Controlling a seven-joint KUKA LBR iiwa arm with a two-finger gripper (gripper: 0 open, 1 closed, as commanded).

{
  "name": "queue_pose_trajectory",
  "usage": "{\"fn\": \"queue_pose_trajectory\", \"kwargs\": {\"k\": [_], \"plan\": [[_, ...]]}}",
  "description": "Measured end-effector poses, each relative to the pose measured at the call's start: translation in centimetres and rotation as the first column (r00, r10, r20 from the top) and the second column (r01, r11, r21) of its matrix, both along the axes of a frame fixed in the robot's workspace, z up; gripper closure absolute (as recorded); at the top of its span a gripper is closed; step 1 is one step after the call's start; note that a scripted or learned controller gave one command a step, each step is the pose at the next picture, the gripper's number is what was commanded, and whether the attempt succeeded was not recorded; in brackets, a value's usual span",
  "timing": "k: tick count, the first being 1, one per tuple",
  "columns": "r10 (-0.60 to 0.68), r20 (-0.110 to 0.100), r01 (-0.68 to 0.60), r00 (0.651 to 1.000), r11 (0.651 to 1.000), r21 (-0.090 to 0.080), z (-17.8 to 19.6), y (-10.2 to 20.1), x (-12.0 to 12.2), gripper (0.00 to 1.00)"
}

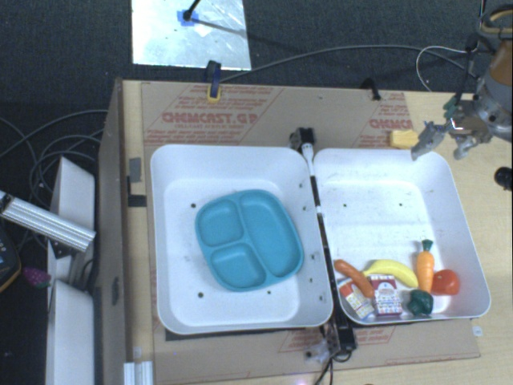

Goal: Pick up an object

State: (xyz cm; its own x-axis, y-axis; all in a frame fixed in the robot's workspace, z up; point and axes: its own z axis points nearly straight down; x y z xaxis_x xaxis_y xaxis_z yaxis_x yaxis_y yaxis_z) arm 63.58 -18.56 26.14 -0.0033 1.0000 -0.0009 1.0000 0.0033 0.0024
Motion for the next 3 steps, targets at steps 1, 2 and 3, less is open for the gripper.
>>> {"fn": "queue_pose_trajectory", "kwargs": {"k": [1, 2, 3], "plan": [[0.002, -0.005, -0.002, 1.000, 1.000, 0.002, -13.2, 0.9, 3.2, 0.00], [0.002, -0.001, -0.002, 1.000, 1.000, 0.001, -17.4, 2.2, 3.3, 0.00], [0.005, 0.003, -0.005, 1.000, 1.000, -0.002, -16.2, 2.1, 3.4, 1.00]]}}
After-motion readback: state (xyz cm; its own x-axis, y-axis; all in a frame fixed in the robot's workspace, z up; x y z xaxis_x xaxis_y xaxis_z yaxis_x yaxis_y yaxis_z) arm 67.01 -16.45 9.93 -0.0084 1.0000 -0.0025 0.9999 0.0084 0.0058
